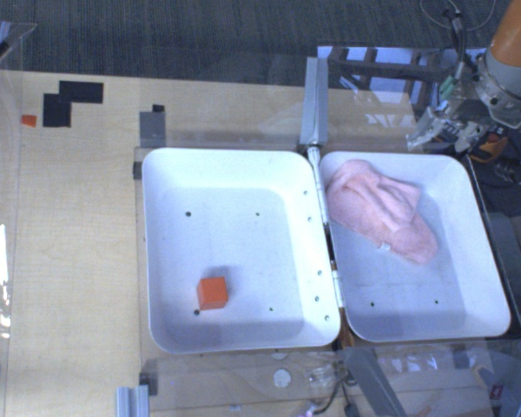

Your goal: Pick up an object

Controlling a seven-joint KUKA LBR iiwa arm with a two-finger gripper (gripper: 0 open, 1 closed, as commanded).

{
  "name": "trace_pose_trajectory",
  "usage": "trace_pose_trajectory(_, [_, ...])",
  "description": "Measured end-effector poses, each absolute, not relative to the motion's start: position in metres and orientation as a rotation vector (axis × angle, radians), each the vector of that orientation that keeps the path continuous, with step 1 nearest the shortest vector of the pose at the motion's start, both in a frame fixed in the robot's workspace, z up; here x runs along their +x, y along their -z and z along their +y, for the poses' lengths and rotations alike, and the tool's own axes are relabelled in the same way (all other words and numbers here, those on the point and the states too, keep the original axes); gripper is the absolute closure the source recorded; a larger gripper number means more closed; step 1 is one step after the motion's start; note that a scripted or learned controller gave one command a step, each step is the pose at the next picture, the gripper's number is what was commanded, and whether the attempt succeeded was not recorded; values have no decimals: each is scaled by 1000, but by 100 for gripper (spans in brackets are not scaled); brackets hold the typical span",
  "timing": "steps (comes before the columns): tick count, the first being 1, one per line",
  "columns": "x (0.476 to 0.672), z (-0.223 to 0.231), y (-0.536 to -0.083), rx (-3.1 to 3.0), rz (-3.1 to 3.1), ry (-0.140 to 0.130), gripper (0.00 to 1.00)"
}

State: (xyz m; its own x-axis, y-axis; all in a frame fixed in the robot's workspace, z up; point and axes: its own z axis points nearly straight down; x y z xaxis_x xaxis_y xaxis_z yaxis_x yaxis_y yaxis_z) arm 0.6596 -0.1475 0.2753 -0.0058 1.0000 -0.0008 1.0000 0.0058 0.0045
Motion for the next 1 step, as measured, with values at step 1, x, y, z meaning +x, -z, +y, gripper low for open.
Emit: trace_pose_trajectory(1, [627, -130, -109, 2256, 2183, -4, 0])
